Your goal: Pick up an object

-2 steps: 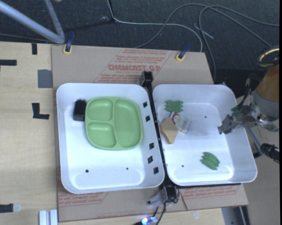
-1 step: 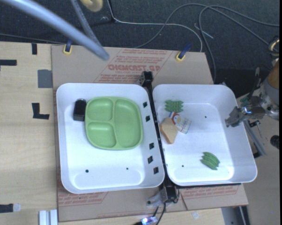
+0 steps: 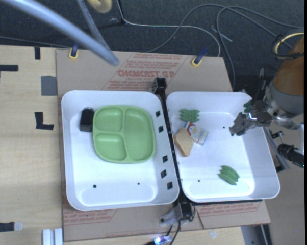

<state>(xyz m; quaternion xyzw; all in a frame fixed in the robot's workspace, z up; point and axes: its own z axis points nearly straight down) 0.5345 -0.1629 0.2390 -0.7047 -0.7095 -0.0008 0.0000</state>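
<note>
Across the worktop (image 3: 21,152) we see the tool (image 3: 238,125) hovering over the right bin (image 3: 245,185), finger state unclear, nothing grasped; next, we judge, descent toward the green pod (image 3: 228,174).

A grey KUKA arm (image 3: 288,93) wears an orange band above its wrist. Its dark two-finger gripper (image 3: 241,125) is a cluster of black metal parts.
</note>
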